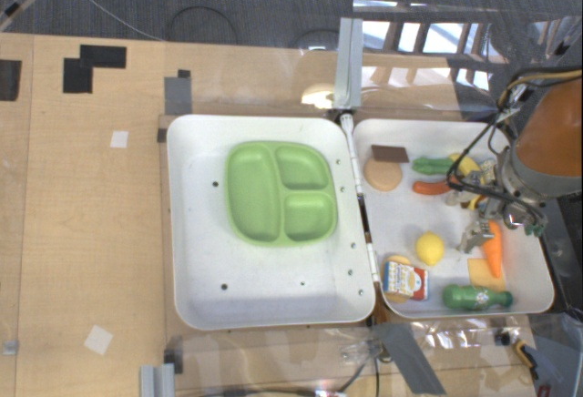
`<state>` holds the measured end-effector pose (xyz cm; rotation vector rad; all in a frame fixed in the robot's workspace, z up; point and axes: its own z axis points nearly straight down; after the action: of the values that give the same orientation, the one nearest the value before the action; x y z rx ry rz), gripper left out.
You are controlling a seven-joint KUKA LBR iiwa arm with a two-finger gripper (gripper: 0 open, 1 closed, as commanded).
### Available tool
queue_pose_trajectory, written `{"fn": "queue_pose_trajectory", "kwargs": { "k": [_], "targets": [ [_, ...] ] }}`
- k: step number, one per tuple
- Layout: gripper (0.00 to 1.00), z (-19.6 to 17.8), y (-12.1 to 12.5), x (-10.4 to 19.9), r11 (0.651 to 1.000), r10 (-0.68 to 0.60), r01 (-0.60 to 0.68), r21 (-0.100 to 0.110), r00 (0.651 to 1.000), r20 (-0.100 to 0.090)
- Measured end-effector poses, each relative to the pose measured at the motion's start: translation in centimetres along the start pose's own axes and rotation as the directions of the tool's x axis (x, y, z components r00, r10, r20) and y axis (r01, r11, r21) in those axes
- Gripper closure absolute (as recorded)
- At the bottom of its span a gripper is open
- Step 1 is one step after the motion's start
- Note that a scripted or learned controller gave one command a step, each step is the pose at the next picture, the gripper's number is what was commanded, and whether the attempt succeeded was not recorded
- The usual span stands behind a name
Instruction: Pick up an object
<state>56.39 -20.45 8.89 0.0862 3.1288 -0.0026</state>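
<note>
Orange tapered plastic carrot (493, 255) sits right under our gripper (480, 224) in the right-hand white bin (547, 295); can't tell how its jaws stand. We'd guess light, stiff, slick — grab mid-body crosswise.

The grey arm (547, 136) reaches in from the right, its gripper (481, 231) pointing downward.

One fixed camera looks down aslant on both bins (182, 295) from above.
</note>
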Motion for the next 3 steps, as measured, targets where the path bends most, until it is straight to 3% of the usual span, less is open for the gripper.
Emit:
{"fn": "queue_pose_trajectory", "kwargs": {
  "k": [1, 2, 3],
  "targets": [
    [1.0, -1.3, 0.2, -0.4, 1.0, -0.008, 0.008, 0.002, 1.0, 0.012],
    [1.0, -0.2, 0.7, -0.3, 0.943, -0.334, 0.334, 0.002, 0.943, 0.003],
    [0.0, -0.1, 0.7, -0.2, 0.942, -0.335, 0.335, 0.001, 0.942, 0.001]
  ]
}}
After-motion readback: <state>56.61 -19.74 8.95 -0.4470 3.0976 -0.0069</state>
